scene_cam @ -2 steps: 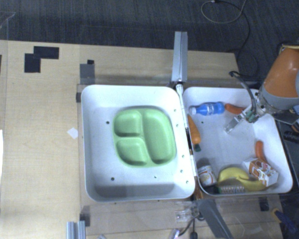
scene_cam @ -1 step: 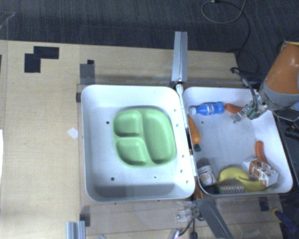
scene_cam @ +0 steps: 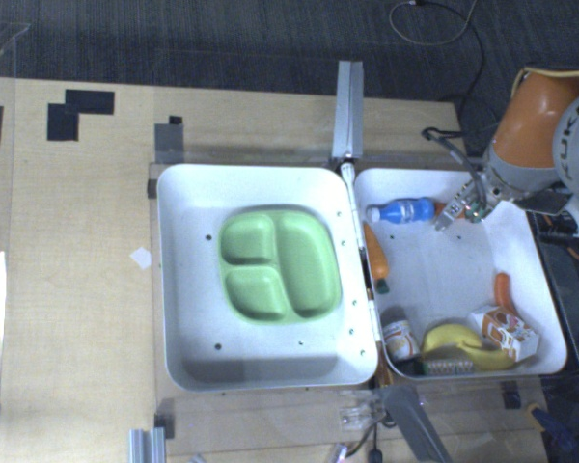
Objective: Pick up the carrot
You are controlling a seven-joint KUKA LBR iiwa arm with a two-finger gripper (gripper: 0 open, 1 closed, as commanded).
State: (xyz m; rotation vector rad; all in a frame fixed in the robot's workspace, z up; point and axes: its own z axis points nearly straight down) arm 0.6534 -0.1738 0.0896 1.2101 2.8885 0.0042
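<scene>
- Camera view, looking down on the bench (scene_cam: pixel 77 287): two white bins side by side, and the arm (scene_cam: pixel 545 128) comes in from the right, its orange band showing at the upper right corner.
- The gripper (scene_cam: pixel 466 207) sits over the top edge of the right bin (scene_cam: pixel 454 297), just right of a plastic bottle (scene_cam: pixel 401 211) with a blue cap and label that lies on its side.
- The pincer is small and blurred here; whether it is wide or narrow, one cannot tell, and nothing is seen between its tips.
- The carrot (scene_cam: pixel 374 253) lies along the left wall of the right bin, orange body running up and down, dark green end toward the bottom, just below the bottle and apart from the gripper.
- Down in the lower part of that bin: a small can (scene_cam: pixel 398 338) at the left corner, a banana (scene_cam: pixel 460 343) beside it, a dark brush-like item (scene_cam: pixel 451 365) under the banana, and a red-and-white carton (scene_cam: pixel 508 332) at the right.
- A small orange piece (scene_cam: pixel 503 288) rests just above the carton, near the right wall.
- Over in the left bin (scene_cam: pixel 188 258), a green divided tray (scene_cam: pixel 278 264) with three compartments sits in the middle.
</scene>
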